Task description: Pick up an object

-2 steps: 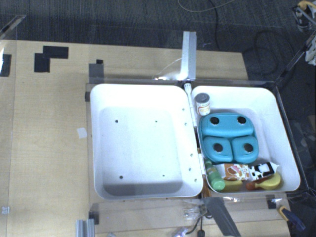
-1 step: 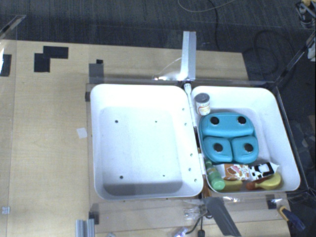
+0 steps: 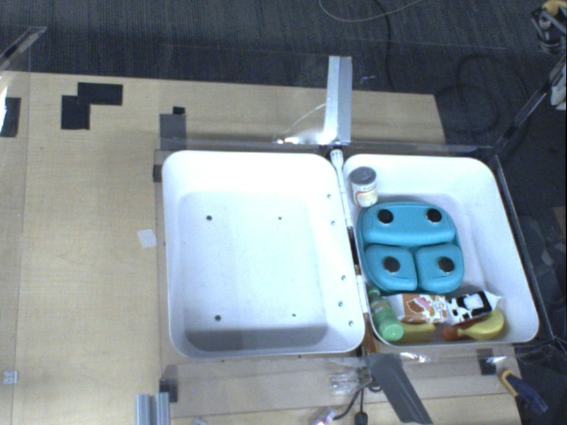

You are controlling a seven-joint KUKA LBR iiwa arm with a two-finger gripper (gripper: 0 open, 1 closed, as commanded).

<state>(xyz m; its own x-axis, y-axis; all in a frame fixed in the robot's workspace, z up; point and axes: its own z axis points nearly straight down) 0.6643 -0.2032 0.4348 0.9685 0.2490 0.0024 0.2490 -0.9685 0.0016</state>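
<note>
The right bin point(image 3: 496, 204) holds all the objects. A large teal plastic piece with dark holes point(image 3: 410, 245) lies along its left-centre. A small jar with a white lid point(image 3: 363, 187) stands at the bin's back left corner. Along the front wall lie a green bottle point(image 3: 384, 319), a flat printed packet point(image 3: 441, 309) and a yellow banana-like item point(image 3: 486, 328).
The left bin point(image 3: 252, 255) sits beside the right one, sharing a middle rim. A metal post point(image 3: 339, 100) rises behind the bins. Black markers point(image 3: 89, 103) lie on the wooden bench at the far left. Cables trail on the dark floor behind.
</note>
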